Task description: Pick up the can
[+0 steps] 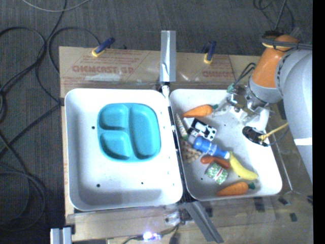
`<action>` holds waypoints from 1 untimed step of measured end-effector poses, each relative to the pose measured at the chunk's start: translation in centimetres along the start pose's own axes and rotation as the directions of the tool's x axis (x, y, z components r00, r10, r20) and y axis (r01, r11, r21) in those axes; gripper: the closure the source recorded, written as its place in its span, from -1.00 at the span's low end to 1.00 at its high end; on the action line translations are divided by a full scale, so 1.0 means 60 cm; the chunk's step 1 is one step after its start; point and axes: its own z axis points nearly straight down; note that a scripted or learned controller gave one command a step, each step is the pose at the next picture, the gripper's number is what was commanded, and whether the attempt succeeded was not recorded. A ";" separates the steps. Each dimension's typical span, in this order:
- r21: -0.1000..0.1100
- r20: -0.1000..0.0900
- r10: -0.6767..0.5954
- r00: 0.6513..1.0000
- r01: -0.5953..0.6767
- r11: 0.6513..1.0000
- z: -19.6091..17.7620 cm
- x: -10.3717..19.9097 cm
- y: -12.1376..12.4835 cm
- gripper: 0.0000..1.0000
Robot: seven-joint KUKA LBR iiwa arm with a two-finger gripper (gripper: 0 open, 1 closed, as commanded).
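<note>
A small green, white and red can [217, 173] lies near the front of the right bin [264, 159], between a red pepper [215, 161] and a carrot [233, 188]. My gripper [231, 103] hangs over the far part of that bin, just right of a second carrot [198, 111], well behind the can and apart from it. Nothing shows in the gripper.
Around the can lie a blue cylinder with a white end [208, 146], a banana [241, 170], a black-and-white block [203, 130] and a brown braided piece [186, 142]. The left bin [81, 136] holds a turquoise divided plate [129, 131].
</note>
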 end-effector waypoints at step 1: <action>-0.006 0.007 0.002 1.000 -0.002 1.000 -0.011 -0.003 0.001 1.00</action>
